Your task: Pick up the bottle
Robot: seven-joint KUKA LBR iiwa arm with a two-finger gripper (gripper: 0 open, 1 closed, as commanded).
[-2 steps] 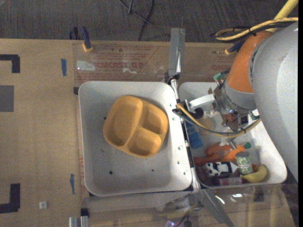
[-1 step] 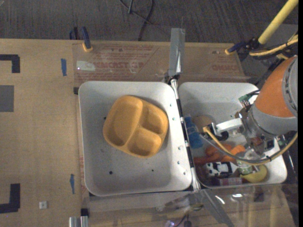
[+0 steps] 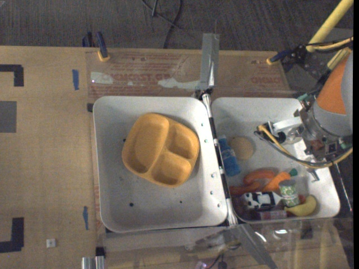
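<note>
A small blue bottle (image 3: 228, 156) lies along the left wall of the right bin (image 3: 263, 108), its length running front to back. My gripper (image 3: 310, 157) hangs over the right side of that bin, well to the right of the bottle and apart from it. Cables loop around the wrist and hide much of the gripper. Nothing shows between the gripper and the bottle except a tan round object (image 3: 243, 147) just right of the bottle.
The left bin (image 3: 112, 195) holds a yellow divided plate (image 3: 161, 149). At the front of the right bin lie orange carrot-like pieces (image 3: 263, 179), a black-and-white cow toy (image 3: 259, 199), a green-topped can (image 3: 289, 192) and a banana (image 3: 303, 207).
</note>
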